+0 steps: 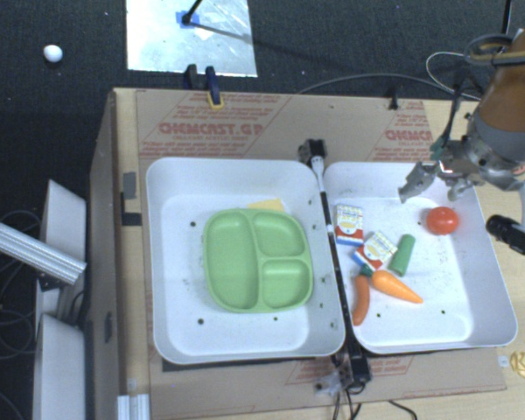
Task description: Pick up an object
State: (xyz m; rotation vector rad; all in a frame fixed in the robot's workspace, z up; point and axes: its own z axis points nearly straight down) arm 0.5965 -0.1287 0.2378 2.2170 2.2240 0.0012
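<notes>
While we look down from the overhead camera, our gripper hangs over the far right corner of the right bin, its two fingers spread apart with nothing between them. So it's open and holding zip.

Closest thing to grab is the red tomato, sitting just beside and below the fingers. Further in we've got a green pickle-looking piece, two carrots and, plus two small cartons and, all bunched near the middle divider. The left bin holds a green divided plate with something yellow peeking out behind it.

Our worry: the tomato is round, so an off-center pinch probably squirts it sideways. It's also near the bin wall, and we could clip that coming down.
</notes>
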